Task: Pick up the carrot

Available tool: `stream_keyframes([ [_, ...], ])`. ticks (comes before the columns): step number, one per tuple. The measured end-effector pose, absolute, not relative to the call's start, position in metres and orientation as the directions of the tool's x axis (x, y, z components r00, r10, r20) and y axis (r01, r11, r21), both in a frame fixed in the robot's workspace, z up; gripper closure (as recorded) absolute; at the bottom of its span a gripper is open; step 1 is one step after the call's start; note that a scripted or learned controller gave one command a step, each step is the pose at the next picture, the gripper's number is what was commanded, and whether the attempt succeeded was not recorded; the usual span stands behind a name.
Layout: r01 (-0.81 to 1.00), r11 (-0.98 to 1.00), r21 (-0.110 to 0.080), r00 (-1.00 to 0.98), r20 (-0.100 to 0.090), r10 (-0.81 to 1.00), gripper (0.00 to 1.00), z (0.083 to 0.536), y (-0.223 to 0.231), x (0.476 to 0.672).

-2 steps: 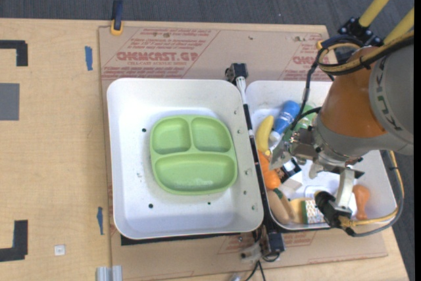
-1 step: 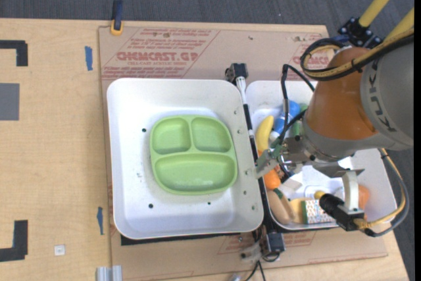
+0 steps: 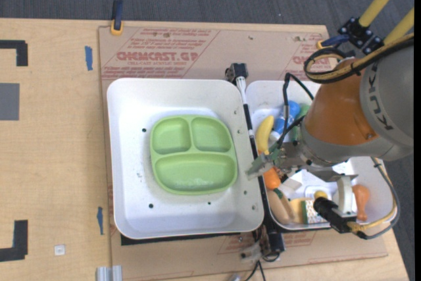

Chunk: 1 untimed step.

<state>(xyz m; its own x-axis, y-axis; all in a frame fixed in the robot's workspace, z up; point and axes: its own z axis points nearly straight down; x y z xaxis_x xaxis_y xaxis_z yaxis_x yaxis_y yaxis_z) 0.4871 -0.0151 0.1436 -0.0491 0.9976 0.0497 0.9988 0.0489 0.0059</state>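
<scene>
Carrot first: a small orange tapered piece [image 3: 270, 178] lies at the left edge of the right-hand shallow white bin [image 3: 388, 191], close to the wall it shares with the left-hand white bin [image 3: 125, 141]. Only a short stretch of it shows, so its long axis cannot be judged. The two-finger gripper [image 3: 277, 162] sits just above and touching or nearly touching it, so the carrot lies directly under the tool, a shade toward the near side. Nothing can be seen held between the tool's tips, and whether it is open or closed cannot be told from here.

Around the carrot sit a yellow plastic banana [image 3: 264, 131], a blue item [image 3: 289, 112], a tan bread-like roll [image 3: 281, 208] and an orange drumstick-shaped toy [image 3: 361, 197]. A pale green divided plate [image 3: 193, 154] rests in the left bin.

Red print on the brown cardboard sheet [image 3: 164, 49] reads roughly "CHEMCAST"; the grey arm [image 3: 395, 102] bears "KU" of its maker's name.
</scene>
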Motion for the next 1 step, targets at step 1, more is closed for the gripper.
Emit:
stream_keyframes([
  [1,0.998,0.070,-0.002,-0.070,0.082,0.994,1.00,0.1514,0.0057,0.4876],
])
